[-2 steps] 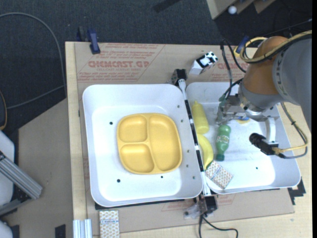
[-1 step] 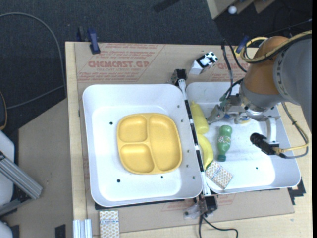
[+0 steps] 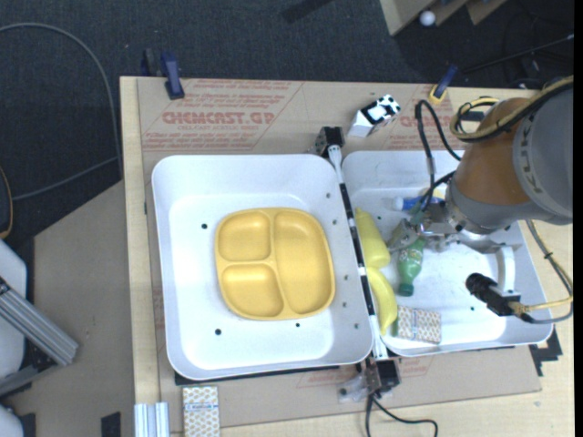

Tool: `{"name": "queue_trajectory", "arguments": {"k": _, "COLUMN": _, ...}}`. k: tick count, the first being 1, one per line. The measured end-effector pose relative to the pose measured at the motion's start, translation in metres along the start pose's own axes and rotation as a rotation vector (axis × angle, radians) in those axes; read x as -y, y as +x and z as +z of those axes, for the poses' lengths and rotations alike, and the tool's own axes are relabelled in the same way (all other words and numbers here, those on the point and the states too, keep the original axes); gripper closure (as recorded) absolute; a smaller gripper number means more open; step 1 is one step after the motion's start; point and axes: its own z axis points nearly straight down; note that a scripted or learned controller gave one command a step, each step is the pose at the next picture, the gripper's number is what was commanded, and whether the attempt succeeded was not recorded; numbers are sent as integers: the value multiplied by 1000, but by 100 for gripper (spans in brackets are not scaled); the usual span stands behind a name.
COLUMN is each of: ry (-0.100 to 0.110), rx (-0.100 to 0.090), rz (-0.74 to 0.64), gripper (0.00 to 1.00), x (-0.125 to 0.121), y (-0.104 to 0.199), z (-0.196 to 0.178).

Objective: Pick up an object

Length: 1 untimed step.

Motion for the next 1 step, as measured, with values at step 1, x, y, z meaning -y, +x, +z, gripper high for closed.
{"name": "queue_trajectory", "arguments": {"k": 1, "ry": -1, "rx": 1, "rz": 3, "gripper": 0, "x": 55, "y": 8, "z": 0}}
